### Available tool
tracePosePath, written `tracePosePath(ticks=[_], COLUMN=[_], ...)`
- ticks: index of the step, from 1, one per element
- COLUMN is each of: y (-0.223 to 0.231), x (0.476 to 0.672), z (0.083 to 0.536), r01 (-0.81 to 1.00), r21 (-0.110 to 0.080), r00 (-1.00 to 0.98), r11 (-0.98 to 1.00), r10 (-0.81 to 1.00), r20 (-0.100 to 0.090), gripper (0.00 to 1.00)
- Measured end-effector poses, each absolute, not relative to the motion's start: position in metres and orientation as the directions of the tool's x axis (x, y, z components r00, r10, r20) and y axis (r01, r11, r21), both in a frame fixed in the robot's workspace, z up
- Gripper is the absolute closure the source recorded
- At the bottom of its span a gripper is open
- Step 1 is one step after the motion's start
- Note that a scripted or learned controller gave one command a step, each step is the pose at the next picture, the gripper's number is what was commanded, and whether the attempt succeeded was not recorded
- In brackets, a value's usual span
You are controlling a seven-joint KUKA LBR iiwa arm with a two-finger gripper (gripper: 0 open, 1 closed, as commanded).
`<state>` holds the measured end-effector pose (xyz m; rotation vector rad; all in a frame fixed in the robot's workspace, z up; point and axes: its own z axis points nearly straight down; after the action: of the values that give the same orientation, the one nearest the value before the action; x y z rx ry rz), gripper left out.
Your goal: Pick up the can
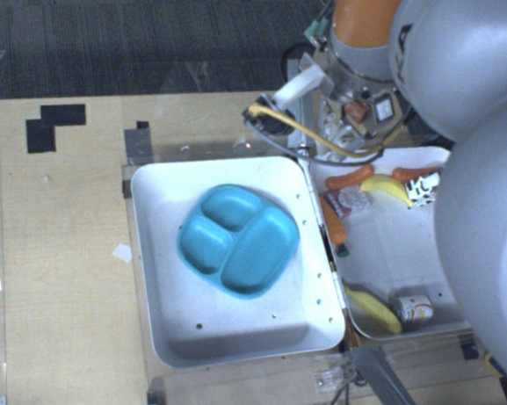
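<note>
One can (414, 308) near right bin's (377, 257) front rim | tool state unclear

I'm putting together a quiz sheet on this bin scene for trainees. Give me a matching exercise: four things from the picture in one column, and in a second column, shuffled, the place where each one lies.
Things:
1. can
2. blue divided plate
3. carrot
4. hot dog

Places:
A. middle of the left bin
B. far end of the right bin, beside a banana
C. near end of the right bin, next to another banana
D. along the right bin's left wall

Pairs: 1-C, 2-A, 3-D, 4-B
</note>
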<state>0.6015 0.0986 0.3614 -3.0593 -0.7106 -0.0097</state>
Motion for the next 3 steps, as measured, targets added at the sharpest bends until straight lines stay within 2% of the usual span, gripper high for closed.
tracePosePath(ticks=[1,2,3], y=[0.152,0.229,0.228], x=[0.623,0.662,0.664], z=[0.313,0.315,0.327], r01=[0.367,0.443,0.441], r21=[-0.001,0.000,0.000], r00=[0.930,0.897,0.897], r11=[-0.930,-0.897,-0.897], r10=[0.367,0.443,0.441], r20=[0.005,0.007,0.013], gripper=[1.00,1.00,1.00])
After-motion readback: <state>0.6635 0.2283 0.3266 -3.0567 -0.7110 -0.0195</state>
